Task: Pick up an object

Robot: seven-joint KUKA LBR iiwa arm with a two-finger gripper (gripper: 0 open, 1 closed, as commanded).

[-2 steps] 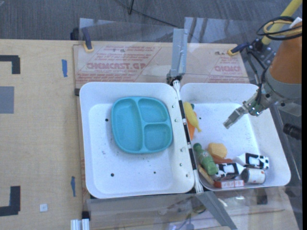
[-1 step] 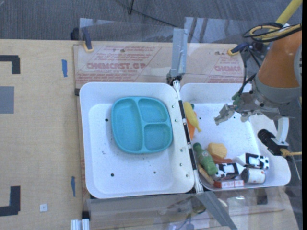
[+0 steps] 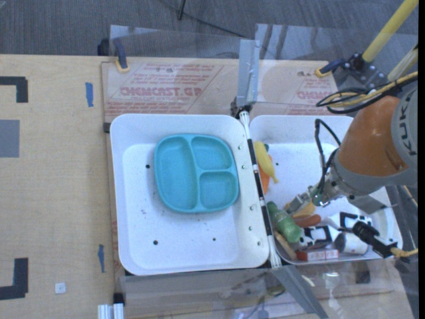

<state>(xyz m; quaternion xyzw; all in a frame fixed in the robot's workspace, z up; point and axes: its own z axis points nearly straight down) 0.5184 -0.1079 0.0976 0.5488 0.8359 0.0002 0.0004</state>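
Observation:
My gripper (image 3: 304,203) is low in the right bin (image 3: 299,153), reaching in from the right under the orange wrist band (image 3: 375,141). It hangs just above a heap of small objects at the bin's front. Beside its tip lie a green object (image 3: 285,223) and a red-orange piece (image 3: 308,220). A yellow object (image 3: 263,157) and an orange one (image 3: 269,175) lie along the bin's left wall, away from the gripper. I see nothing clearly held.
A teal divided plate (image 3: 197,173) lies in the left bin (image 3: 133,198). Black-and-white items (image 3: 320,235) and a white piece (image 3: 356,246) crowd the right bin's front corner. Cables (image 3: 352,95) hang behind the arm.

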